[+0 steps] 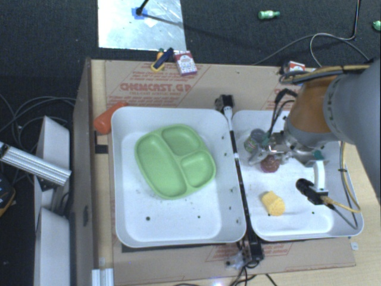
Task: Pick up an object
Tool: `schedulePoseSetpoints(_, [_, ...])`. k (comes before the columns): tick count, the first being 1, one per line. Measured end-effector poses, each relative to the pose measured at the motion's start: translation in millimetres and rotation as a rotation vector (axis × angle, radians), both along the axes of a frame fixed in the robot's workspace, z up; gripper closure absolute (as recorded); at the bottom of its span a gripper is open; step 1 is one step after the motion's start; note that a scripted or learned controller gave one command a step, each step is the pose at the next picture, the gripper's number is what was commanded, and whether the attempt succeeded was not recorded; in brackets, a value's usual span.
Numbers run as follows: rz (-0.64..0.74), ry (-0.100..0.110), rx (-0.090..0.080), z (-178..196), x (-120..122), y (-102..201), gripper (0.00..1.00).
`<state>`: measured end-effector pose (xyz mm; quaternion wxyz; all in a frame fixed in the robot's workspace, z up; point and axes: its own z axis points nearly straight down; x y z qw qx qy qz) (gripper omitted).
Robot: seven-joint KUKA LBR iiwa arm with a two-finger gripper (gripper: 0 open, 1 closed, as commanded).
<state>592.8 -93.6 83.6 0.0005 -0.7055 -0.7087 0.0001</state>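
Two white bins sit side by side on the bench, on a sheet of brown cardboard printed in red.

The left bin holds one thing, a pale green plate. It lies flat at about the middle of the bin and is divided into three compartments, none of which has anything in it.

The right bin holds three small things. A yellow knobbly piece lies alone towards the near side, left of centre, well apart from the other two. A dark red ball lies farther back. Just beyond it and a little to the left is a grey-green lump, close to the wall shared with the left bin.

The grey arm, with its orange band, reaches in from the right over the far half of the right bin. The gripper is low over the spot between the ball and the lump, right against both. Whether the jaws are open or closed cannot be told here, nor whether they touch either thing. The ball and the lump both look to be resting on the bin floor.

Outside the bins, one orange thing lies against the far left corner of the left bin. At the far edge of the cardboard are one small red and white box and, just to its left, one yellow and blue thing. On the dark floor beyond lie one shiny silver sheet and, farther right, one small green bottle.
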Motion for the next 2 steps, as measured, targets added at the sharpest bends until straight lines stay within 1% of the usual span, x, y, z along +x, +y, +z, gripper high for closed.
schedulePoseSetpoints(1, [0.001,-0.004,-0.001,12,1,-1,1.0])
schedulePoseSetpoints(2, [0.0,-0.006,0.0,123,-29,44,1.0])
